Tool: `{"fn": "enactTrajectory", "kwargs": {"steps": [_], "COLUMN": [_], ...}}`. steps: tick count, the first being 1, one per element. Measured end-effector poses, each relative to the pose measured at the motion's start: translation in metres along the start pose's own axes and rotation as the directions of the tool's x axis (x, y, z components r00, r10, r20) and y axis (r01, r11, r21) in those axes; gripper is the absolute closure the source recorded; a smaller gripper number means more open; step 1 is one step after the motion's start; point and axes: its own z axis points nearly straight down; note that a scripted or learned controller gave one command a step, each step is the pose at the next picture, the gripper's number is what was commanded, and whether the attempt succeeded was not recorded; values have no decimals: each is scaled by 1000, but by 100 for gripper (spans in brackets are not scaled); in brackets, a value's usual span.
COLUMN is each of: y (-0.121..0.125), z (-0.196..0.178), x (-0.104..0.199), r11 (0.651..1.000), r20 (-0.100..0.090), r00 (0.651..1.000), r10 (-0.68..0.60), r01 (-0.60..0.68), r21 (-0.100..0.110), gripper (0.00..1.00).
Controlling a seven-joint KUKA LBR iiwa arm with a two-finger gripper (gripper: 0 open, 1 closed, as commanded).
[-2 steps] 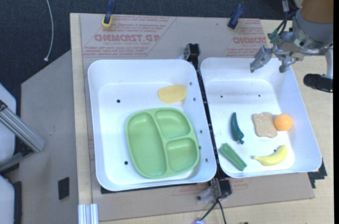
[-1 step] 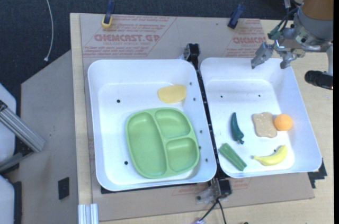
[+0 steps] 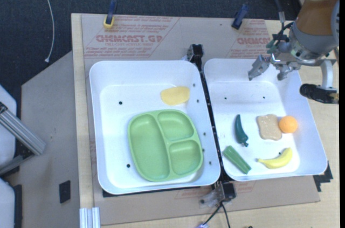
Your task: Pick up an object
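The gripper point(image 3: 268, 68) is hanging with its fingers spread and nothing between them, over the far edge of the right bin point(image 3: 226, 73). Below it are lying a pepper point(image 3: 240, 129), bread slice point(image 3: 268, 127), orange point(image 3: 289, 124) and banana point(image 3: 277, 159).

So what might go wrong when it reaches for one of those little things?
The orange touches the toast slice, so the gripper could nudge both and grasp neither. The orange is round and may roll away. The banana lies near the right bin's front wall, leaving little room.
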Motion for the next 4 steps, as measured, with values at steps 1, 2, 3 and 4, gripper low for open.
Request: {"fn": "enactTrajectory", "kwargs": {"steps": [1, 2, 3, 4], "y": [3, 3, 5, 9], "z": [58, 106, 92, 27], "x": [7, 8, 8, 7], "r11": [1000, 1000, 1000, 1000], "r20": [0, 0, 1, 3], "r00": [1000, 1000, 1000, 1000], "r10": [-1, -1, -1, -1], "r01": [1, 1, 1, 1], "r21": [-1, 1, -7, -13], "gripper": [0, 0, 100, 100]}}
